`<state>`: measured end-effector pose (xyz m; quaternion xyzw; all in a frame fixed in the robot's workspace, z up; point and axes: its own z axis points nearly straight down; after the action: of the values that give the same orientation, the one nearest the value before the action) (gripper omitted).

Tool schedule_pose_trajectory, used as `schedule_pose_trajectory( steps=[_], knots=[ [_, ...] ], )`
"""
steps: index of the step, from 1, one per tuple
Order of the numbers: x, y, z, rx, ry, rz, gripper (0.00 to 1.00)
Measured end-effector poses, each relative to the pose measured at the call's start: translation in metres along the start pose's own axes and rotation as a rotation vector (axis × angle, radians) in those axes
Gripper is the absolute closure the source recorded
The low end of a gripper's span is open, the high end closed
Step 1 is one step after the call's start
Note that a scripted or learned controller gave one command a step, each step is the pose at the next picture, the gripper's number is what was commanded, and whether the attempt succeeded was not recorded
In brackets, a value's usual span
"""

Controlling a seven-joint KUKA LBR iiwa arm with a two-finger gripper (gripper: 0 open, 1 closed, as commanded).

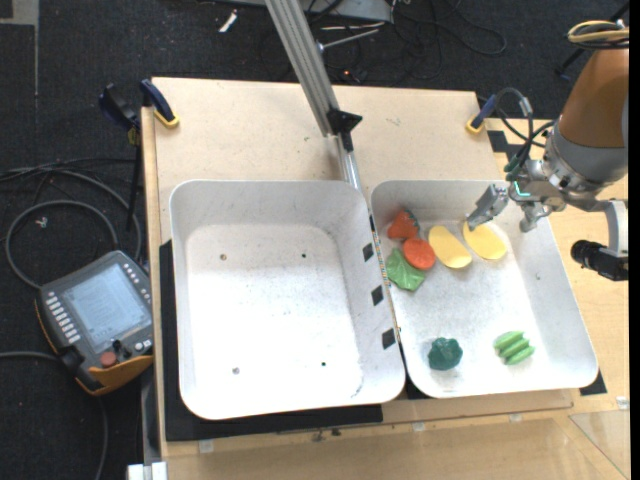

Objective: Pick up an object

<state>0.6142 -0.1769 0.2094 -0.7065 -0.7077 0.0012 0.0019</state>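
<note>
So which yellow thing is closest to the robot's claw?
The flat yellow oval on the right, just under the gripper; the other yellow oval lies further left.

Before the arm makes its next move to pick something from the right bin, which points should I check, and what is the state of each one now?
1. Gripper is over the right bin: ok.
2. A target lies near it, the yellow piece just below the fingers: ok.
3. Nothing is between the fingers yet: ok.
4. The target is free of neighbours: not ok, a second yellow piece lies close beside it.
5. Fingers are open enough for a grasp: cannot tell.
6. The dark green piece and light green piece lie apart from the arm's path: ok.
</note>
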Motion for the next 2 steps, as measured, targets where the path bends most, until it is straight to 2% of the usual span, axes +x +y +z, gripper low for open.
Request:
schedule_pose_trajectory(
  steps=[1,2],
  knots=[
    [0.0,0.001,-0.002,-0.003,-0.001,-0.001,0.0],
    [-0.002,-0.001,0.062,0.002,0.0,0.002,0.0]
  ],
)
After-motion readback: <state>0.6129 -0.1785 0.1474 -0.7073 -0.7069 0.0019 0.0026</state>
